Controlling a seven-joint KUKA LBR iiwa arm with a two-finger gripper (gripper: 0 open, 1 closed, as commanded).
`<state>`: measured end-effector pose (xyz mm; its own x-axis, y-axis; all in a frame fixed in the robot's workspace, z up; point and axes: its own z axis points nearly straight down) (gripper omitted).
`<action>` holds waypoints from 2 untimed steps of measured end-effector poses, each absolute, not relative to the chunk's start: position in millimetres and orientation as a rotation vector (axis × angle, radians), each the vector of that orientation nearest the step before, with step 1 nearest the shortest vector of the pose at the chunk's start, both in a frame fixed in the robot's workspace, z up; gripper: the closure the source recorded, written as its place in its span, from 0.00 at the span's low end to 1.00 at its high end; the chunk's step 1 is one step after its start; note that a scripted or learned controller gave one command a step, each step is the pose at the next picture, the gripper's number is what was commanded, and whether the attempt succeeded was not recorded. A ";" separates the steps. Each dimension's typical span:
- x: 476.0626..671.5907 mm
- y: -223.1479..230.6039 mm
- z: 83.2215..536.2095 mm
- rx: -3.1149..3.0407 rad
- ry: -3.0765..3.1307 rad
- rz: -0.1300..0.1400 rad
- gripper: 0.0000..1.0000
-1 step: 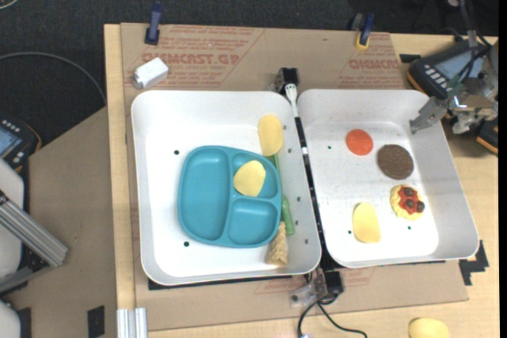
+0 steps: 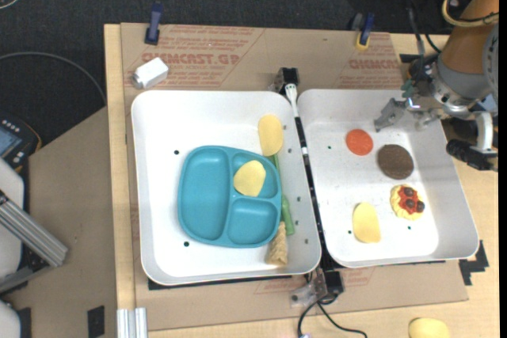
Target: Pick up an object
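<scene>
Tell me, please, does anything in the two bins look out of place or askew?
Mostly tidy. In the left bin, a green stick and a tan piece sit squeezed between the blue divided plate and the bin's right wall, rather than lying free. The right bin sits slightly rotated against the left one.

arm (image 2: 467,51) coming in from right, orange band up top, gripper (image 2: 390,116) hanging low, pointing left, can't make out fingers
</scene>
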<state>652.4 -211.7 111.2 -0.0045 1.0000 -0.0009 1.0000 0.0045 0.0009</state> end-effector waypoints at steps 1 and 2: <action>668.0 -223.9 193.9 2.213 2.219 0.004 0.00; 666.4 -223.2 150.8 2.221 2.225 -0.003 0.00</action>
<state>666.4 -223.2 150.8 -0.0020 1.0000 0.0005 1.0000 0.0020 -0.0029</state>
